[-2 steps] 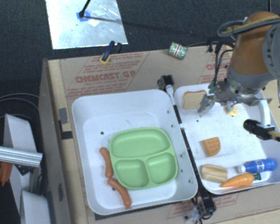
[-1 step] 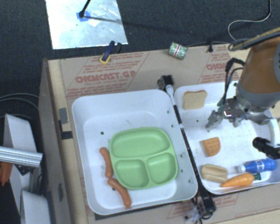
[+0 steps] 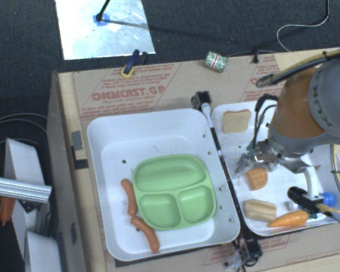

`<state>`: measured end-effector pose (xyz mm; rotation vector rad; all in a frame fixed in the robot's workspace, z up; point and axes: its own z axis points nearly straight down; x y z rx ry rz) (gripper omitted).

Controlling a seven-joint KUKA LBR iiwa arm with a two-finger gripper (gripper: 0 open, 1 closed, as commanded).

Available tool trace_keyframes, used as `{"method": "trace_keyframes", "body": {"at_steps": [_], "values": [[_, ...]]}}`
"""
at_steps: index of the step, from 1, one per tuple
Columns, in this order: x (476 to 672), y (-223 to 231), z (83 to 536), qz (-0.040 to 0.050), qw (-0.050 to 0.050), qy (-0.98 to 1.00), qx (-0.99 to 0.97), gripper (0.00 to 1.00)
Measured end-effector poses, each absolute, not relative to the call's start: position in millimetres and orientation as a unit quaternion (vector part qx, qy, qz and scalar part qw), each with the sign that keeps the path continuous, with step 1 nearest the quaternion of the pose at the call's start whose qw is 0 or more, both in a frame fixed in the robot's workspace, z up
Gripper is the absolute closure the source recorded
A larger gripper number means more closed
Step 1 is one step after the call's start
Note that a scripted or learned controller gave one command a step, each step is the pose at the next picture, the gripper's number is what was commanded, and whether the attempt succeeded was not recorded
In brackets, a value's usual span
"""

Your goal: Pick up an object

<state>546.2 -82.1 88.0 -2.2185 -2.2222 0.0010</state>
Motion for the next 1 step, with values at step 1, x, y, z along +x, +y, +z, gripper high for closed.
{"method": "trace_keyframes", "body": {"at_steps": [1], "values": [[531.2,-92.5,83.8,0.0003,0.001,-0.707,-0.707,0.0]]}}
